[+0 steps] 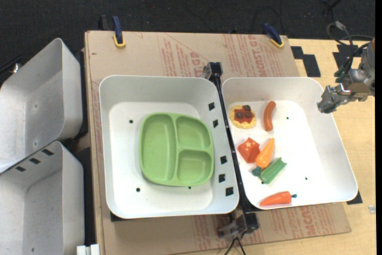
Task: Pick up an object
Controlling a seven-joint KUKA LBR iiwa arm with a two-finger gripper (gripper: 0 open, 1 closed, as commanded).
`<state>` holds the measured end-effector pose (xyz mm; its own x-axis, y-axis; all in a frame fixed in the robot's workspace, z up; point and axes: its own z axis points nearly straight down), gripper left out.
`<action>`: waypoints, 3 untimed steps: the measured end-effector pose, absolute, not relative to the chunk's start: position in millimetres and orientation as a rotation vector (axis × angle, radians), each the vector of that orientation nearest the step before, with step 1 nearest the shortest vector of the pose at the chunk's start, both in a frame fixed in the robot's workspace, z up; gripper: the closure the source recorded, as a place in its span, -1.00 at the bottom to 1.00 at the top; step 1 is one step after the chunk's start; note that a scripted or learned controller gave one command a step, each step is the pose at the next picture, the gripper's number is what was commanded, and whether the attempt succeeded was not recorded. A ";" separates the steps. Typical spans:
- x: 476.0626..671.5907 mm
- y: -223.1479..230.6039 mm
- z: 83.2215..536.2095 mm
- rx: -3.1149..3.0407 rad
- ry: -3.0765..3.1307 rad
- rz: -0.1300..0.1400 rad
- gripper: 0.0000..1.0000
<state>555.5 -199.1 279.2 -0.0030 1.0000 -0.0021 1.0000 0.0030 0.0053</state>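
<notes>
Six toy foods are lying in the right bin [325,146], right of centre: a small pizza [243,117], a sausage [269,115], a red pepper piece [248,148], a carrot [265,153], a green vegetable [272,171] and a chili [276,198]. The end effector [329,101] is hovering at the bin's right rim; I cannot tell its grip state. One green divided plate [176,149] is sitting in the left bin [113,146]. Both bins are resting on a cardboard-covered worktop [179,51] above dark floor.

in the right bin lie a small tart [243,117], a sausage [270,115], a red piece [248,148], a carrot [265,153], a green pod [273,171] and an orange pepper [277,199].
</notes>
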 end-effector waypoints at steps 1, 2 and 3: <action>564.0 -150.0 283.1 2.213 2.229 0.003 1.00; 570.3 -107.5 275.4 2.214 2.230 0.001 1.00; 578.5 -50.0 277.8 2.213 2.230 0.002 1.00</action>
<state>578.5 -50.0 277.8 -0.0076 1.0000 0.0010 1.0000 0.0076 0.0012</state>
